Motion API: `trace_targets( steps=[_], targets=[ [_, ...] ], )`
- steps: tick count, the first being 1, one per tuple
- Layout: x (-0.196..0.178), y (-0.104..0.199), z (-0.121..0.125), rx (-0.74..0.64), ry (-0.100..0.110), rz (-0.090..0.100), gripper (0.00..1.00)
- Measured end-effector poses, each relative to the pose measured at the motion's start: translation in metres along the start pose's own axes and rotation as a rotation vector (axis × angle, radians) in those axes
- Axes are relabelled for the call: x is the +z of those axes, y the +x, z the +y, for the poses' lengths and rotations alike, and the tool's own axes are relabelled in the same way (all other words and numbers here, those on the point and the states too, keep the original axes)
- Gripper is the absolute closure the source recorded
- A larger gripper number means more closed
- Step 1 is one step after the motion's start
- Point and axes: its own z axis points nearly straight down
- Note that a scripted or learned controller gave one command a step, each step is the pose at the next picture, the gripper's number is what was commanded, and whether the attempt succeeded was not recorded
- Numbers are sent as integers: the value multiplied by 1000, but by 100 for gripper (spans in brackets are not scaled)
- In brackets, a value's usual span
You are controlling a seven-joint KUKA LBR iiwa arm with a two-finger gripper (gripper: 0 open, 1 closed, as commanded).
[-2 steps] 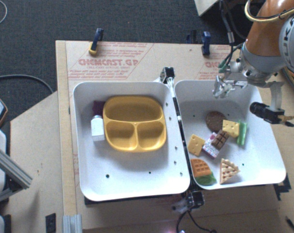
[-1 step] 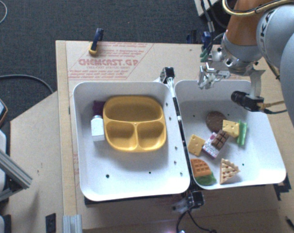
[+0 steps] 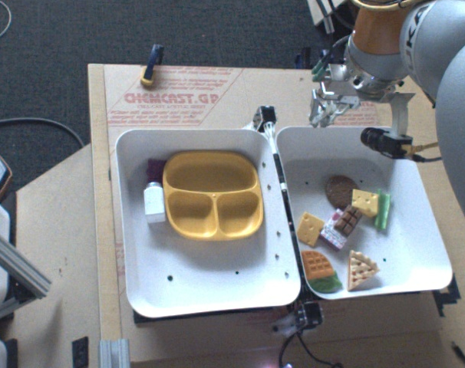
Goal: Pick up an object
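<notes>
Dark carpet surrounds the surface [image 3: 102, 205], where two shallow white bins sit side by side. At three o'clock, the right bin [image 3: 417, 205] keeps the toy food pieces loose together: a brown cookie [image 3: 340, 190], cheese wedge [image 3: 311, 228], waffle [image 3: 317, 265], all small, flat plastic. The left bin [image 3: 133, 205] holds a smooth yellow divided plate [image 3: 213, 194]. At one o'clock the gripper [image 3: 324, 113] hangs above the rim, jaws apart, holding nothing.
</notes>
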Motion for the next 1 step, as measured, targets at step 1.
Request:
trace_targets(
  steps=[1],
  targets=[
    [13,-8,-12,4,10,1,100]
  ],
)
